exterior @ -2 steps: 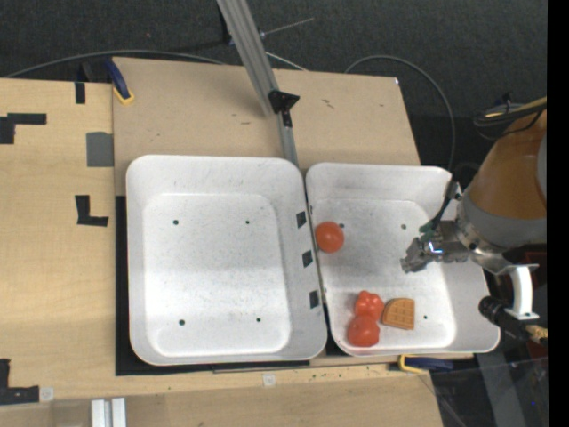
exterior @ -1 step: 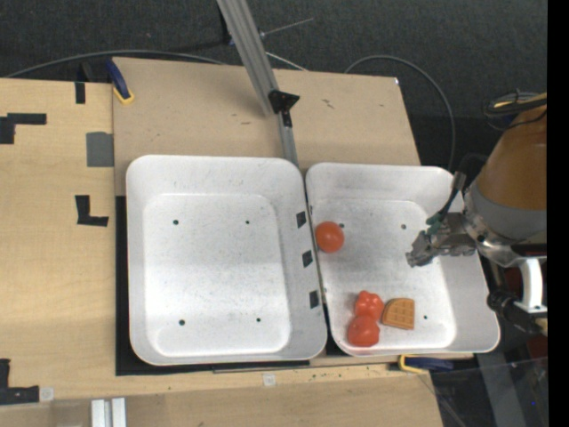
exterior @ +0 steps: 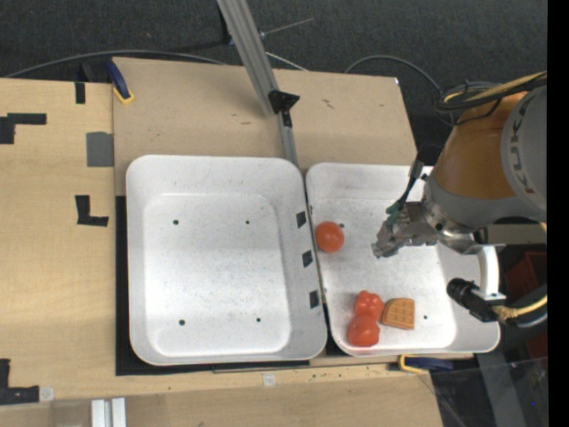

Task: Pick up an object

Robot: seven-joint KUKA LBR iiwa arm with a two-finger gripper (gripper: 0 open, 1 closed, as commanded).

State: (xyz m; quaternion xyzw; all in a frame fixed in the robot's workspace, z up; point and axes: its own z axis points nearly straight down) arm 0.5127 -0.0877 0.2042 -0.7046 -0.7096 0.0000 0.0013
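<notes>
On the wooden bench (exterior: 204, 96), two white bins (exterior: 213, 256); end effector (exterior: 384, 245) grip state unclear, above dark floor (exterior: 400, 16).

Hand (exterior: 388, 241) above right bin (exterior: 356, 185) — tomato (exterior: 330, 237) beside.

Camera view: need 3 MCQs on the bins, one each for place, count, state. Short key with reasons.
1. Where is the round orange ball?
A. left bin
B. right bin, near the divider
C. on the bench

2. How many objects lie in the right bin?
A. two
B. three
C. five

3. How does the waffle piece lie?
A. flat on the bin floor, beside the red pepper
B. between the gripper's fingers
C. hanging over the rim

Key: 1 B, it sits by the right bin's left wall. 2 B, ball, pepper, waffle. 3 A, it lies apart from the gripper.
</notes>
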